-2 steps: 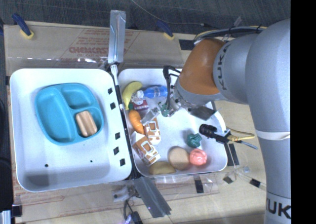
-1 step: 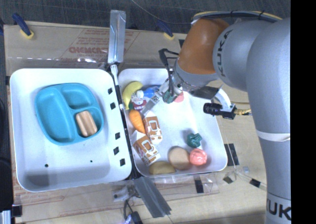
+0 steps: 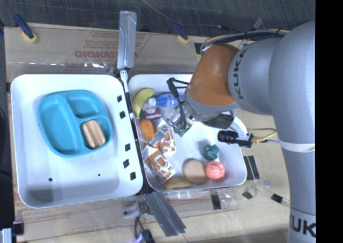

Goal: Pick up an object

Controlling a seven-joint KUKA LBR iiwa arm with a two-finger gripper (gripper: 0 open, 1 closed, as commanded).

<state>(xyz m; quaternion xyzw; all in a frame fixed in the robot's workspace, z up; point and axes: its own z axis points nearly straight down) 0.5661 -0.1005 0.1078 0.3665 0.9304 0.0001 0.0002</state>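
While the left bin is carrying a blue divided plate with a brown bun-like toy lying in its right-hand compartment, the pile that matters for this pick is sitting in the right bin, where the arm is reaching in. Along that bin's left wall a yellow banana is lying above an orange piece, with a small plastic bottle just beside the banana; these look light, and the bottle is likely smooth and prone to slipping or rolling under a pinch. The pincer is hovering among the crinkly snack packets near the bin's middle, but whether it is gripping anything is something I cannot tell. Those packets are probably thin and floppy, so they would be taking a grasp poorly except at a raised fold. Further right, a tan round piece, a teal object and a pink ball are resting near the lower wall, well apart from the pincer; being small and seemingly firm, they would be offering the surest hold, taken across their middles.
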